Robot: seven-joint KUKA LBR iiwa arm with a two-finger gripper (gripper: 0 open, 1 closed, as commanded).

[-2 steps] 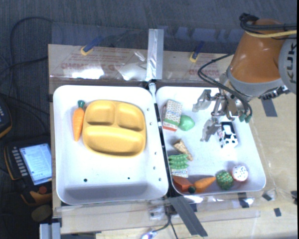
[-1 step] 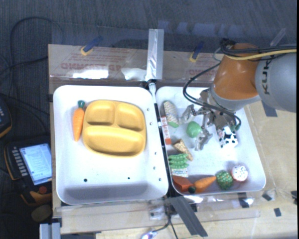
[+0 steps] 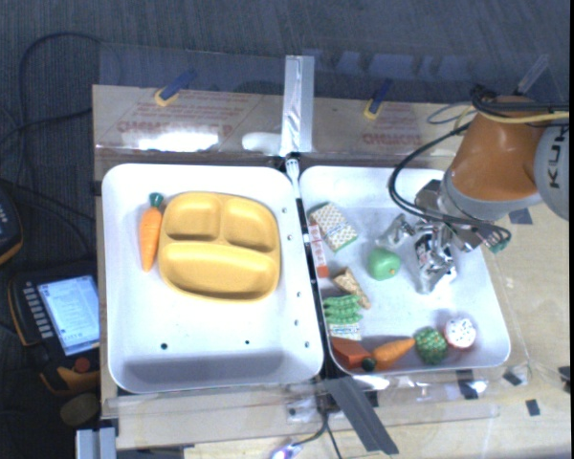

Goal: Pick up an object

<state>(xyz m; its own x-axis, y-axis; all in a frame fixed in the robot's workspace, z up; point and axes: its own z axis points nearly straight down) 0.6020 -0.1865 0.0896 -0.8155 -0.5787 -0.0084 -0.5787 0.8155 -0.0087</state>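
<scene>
You have the gripper [image 3: 430, 261] low inside the right bin [image 3: 493, 299], toward its right wall, with the orange-banded arm [image 3: 497, 156] leaning in over the bench's right edge. Whether the jaws are wide or narrow you cannot tell; the metal parts blur together and nothing shows between them. The likeliest target is the green apple [image 3: 385, 263], which sits just beside the gripper toward the bin's middle, apart from everything else, so it is probably the easiest thing to close on. The rest crowds the bin's left wall and near edge: a patterned box [image 3: 332, 225], a green corrugated piece [image 3: 342, 309], a small carrot [image 3: 390, 353], a green knobbly ball [image 3: 430, 344] and a red-and-white round toy [image 3: 459, 332]. The left bin [image 3: 124, 342] carries a yellow divided tray [image 3: 220, 245] with a second carrot [image 3: 150, 234] lying along its left side.
</scene>
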